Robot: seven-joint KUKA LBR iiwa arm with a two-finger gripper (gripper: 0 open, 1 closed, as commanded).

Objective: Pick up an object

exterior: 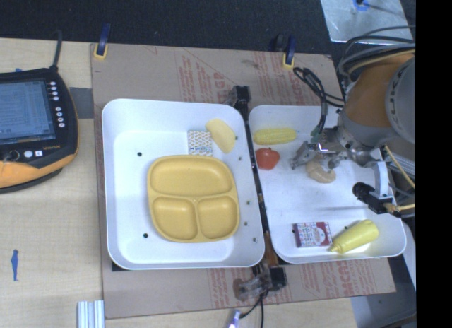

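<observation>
Bench with two shallow white bins set side by side is seen from above. The left bin (120, 178) holds a yellow divided tray (192, 197) in its middle, with a pale yellow banana-shaped piece (221, 135) at the far side and a small patterned packet (200, 143) just left of it, touching the tray's far edge.

The right bin (296, 242) holds a yellow corn cob (275, 136) at its far left, and a small red tomato (267, 157) is placed just near of the cob, close to the bin's left wall. A red and white packet (311, 234) lies at the near side, and a yellow squeeze bottle (355, 237) lies tilted just right of it.

The grey arm with the orange band (374, 93) is reached in from the right over the right bin. The gripper (319, 155) is lowered in the middle of that bin, right over a small tan lump (322, 172), which is seen directly below the metal fingers. Whether the fingers are apart or closed cannot be told, and no grasp on the lump can be confirmed.

A handheld screen unit (32, 125) with an orange base rests on the bench, well left of the bins.
</observation>
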